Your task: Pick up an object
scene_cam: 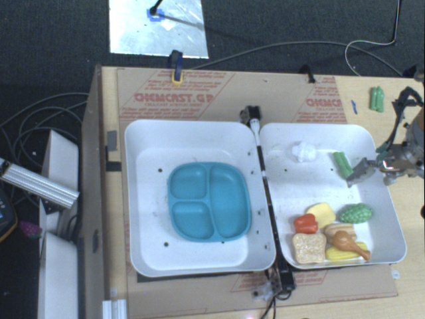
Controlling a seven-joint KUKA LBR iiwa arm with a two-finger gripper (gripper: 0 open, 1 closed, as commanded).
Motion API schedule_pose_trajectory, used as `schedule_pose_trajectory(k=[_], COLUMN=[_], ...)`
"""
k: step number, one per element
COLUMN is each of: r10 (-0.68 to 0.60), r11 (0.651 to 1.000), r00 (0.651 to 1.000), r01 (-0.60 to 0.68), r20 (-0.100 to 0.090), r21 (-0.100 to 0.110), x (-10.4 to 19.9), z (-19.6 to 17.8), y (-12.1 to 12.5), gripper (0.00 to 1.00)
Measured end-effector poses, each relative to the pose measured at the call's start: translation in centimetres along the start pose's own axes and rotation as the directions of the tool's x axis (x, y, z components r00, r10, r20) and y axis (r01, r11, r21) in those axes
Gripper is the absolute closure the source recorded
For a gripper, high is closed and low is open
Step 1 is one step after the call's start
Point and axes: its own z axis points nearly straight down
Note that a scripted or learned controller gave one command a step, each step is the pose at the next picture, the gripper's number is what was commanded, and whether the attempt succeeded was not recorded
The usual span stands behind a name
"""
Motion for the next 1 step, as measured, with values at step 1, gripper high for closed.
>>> schedule_pose_trajectory(k=[1], r10=[-0.001], r11=[1.0], r00=[1.0], r01=[0.001], r20=[-0.001], r21=[0.003], x=[-0.19], z=[11.16], y=[9.41], gripper=[0.0])
